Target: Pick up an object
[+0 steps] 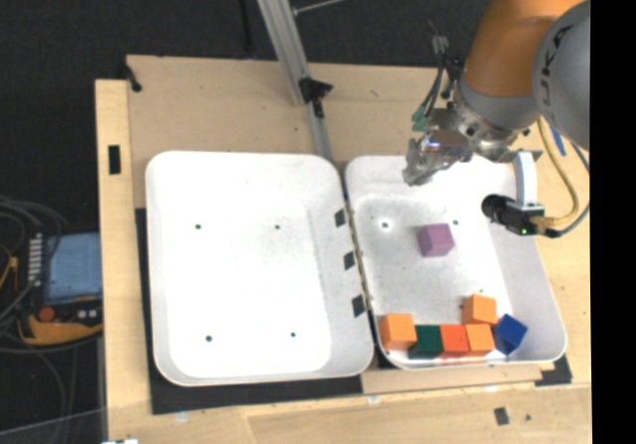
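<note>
A purple cube (435,239) lies alone near the middle of the right bin (517,263). Along that bin's front edge sit several blocks: orange ones (398,329), a dark green one (428,341) and a blue one (510,332). My gripper (425,166) hangs over the back left part of the right bin, up and to the left of the purple cube and well apart from it. I see nothing held between its fingers.
The left bin (248,263) lies beside the right one, with small clips (350,261) along the seam. A slanted metal rail (288,45) runs down to the bins' back edge. A black cable part (507,212) hangs at the right bin's right side.
</note>
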Available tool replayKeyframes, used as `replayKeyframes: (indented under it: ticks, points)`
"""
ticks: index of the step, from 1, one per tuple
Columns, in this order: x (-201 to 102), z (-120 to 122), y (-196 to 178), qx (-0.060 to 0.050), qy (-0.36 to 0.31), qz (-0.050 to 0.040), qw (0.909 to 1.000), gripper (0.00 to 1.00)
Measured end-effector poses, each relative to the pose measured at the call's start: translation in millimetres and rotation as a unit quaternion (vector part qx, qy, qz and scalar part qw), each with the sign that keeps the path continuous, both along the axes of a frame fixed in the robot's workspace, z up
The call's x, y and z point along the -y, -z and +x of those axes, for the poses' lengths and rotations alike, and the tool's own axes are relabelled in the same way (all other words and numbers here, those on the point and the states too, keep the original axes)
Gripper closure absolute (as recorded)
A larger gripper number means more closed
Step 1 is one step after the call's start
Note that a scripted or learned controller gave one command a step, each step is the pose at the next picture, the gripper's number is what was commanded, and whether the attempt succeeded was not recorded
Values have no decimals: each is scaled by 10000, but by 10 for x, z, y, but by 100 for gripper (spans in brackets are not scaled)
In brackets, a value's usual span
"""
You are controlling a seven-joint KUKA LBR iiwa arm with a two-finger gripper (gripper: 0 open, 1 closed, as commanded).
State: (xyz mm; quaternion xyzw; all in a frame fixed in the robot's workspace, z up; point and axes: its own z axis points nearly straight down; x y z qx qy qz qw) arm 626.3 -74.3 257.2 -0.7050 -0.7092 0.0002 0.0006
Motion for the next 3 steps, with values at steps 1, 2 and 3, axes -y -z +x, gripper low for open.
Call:
replayKeyframes:
  ticks: [1, 2, 3]
  points:
    - [-567, 8, 134, -4, -2, 1, 10000, 100]
    - [-1152, 97, 183, 13, -8, -1, 10000, 100]
    - [-1625, 83, 284, -5, -2, -2, 10000, 100]
